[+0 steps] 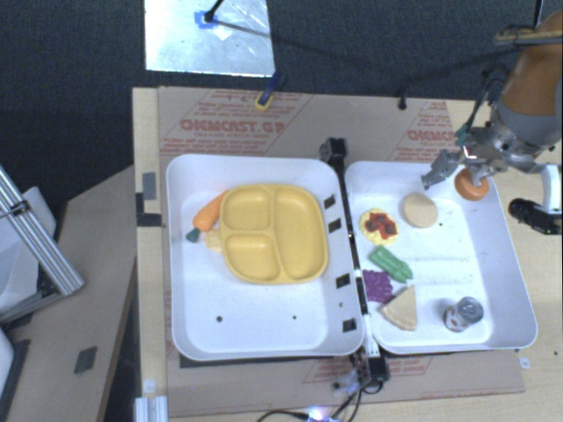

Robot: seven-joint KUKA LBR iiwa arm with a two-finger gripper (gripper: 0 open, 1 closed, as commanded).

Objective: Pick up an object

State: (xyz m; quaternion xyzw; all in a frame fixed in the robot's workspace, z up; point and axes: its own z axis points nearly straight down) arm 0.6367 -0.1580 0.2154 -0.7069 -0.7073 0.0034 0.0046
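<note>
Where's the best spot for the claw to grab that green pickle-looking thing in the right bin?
Probably across the middle of the green piece, from straight above. It lies flat and slanted, long and narrow, so closing across its short width fits best. The purple piece sits close at its lower end.

Grey arm (528, 126) w/ orange band above wrist, metallic end effector (459, 167), 2 fingers, thin dark cables.
</note>
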